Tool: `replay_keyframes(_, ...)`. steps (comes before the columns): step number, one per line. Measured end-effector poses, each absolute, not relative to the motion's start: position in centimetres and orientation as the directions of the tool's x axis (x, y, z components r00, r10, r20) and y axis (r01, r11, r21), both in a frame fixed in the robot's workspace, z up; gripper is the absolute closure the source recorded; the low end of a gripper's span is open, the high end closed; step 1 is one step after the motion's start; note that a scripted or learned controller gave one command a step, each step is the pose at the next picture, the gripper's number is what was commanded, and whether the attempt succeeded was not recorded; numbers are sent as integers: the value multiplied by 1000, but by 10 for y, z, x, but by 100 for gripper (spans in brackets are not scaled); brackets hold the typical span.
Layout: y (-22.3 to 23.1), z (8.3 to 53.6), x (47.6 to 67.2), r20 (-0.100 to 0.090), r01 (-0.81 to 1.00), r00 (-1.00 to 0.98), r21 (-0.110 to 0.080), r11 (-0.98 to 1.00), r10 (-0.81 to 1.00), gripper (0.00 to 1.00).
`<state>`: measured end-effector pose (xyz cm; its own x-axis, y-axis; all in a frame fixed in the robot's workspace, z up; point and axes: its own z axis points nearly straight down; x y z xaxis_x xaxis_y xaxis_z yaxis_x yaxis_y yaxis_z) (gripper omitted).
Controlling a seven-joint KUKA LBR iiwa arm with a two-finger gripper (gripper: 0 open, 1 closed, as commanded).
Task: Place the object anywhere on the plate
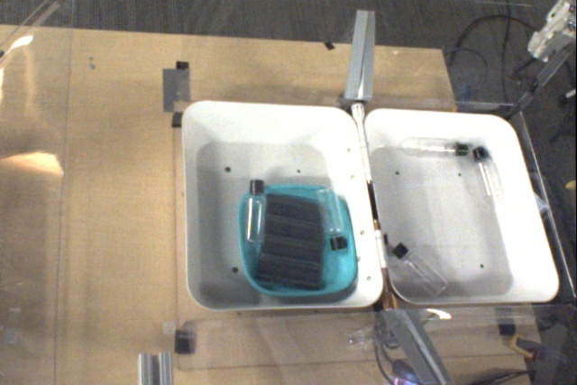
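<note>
A teal plate [344,271] lies in the front part of the left bin [209,185]. On it rests a dark ribbed block [290,241]. A clear vial with a black cap [255,214] lies along the block's left side, and another capped vial [335,224] lies along its right side, both over the plate. In the right bin [451,225] lie three more clear vials: one [433,147] near the back wall, one [488,176] beside it at the back right, and one [418,267] at the front left corner.
A grey metal bar [361,59] stands behind the seam between the bins. Small black brackets [178,88] sit on the wooden bench around the bins. Cables and a white fixture [557,24] are at the far right.
</note>
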<state>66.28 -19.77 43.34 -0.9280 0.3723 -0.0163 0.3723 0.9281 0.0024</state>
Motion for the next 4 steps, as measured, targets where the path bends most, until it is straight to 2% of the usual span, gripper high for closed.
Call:
replay_keyframes(1, -205, 439, 550, -15, 127, -992, -2, 992, 127, 100)
replay_keyframes(2, -199, 438, 621, -14, 54, -998, -2, 999, 54, 100)
replay_keyframes(3, -204, 439, 657, -15, -222, -975, -5, 975, -222, 100)
replay_keyframes(4, -204, 439, 657, -14, -221, -975, -4, 975, -222, 0)
